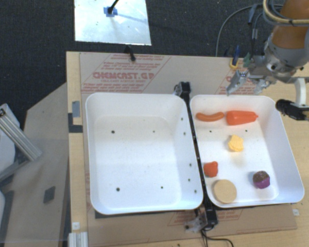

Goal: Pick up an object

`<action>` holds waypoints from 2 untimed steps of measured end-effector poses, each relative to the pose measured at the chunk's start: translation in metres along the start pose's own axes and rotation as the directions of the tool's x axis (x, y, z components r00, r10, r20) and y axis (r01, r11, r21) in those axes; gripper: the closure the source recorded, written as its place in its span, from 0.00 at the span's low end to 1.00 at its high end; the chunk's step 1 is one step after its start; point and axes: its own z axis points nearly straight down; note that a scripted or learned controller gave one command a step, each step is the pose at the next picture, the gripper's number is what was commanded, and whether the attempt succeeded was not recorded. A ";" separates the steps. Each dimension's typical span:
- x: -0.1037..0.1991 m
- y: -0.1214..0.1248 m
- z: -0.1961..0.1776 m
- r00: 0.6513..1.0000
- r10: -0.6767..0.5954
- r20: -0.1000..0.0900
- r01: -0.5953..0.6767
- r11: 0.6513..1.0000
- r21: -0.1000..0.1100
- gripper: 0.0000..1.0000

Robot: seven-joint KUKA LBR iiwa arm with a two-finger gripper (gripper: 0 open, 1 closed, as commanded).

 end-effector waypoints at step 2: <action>0.002 -0.102 0.168 1.000 0.002 0.010 -0.002 1.000 -0.025 0.00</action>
